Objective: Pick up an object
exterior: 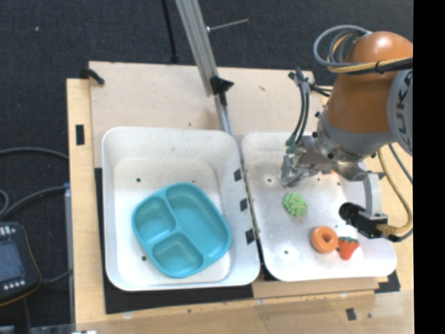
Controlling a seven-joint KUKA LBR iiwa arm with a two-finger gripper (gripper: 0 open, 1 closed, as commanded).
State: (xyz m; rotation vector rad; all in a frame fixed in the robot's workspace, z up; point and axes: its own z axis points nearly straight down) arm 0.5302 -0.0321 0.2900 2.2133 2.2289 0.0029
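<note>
Fingers (292, 174) of the gripper hang over the upper left part of the right bin (268, 256), pointing down and a little left; we cannot tell from this slanted view whether they are spread or pressed together, and we see nothing between them. Nearest candidate is the green knobbly ball (295, 204), lying on the bin floor just below the fingertips in the view, apart from them.

We judge the ball light and probably soft or rubbery, its bumpy surface giving decent friction. Being round, it may roll if one finger touches first, so we would take it across its widest part, centred, fingers descending either side.

Further toward the bin's near right corner lie an orange ring (324, 239) and, just beside it, a small red piece with a green top (348, 247), strawberry-like. The ring lies flat and looks stiff and light; a grip across its rim, or one finger in the hole, seems workable. The red piece is small and close to the ring, so we expect crowding there.

Left bin (118, 152) holds a teal divided tray (182, 229): broad, shallow, graspable only at its rim. Both bins sit on the bench (139, 89).
</note>
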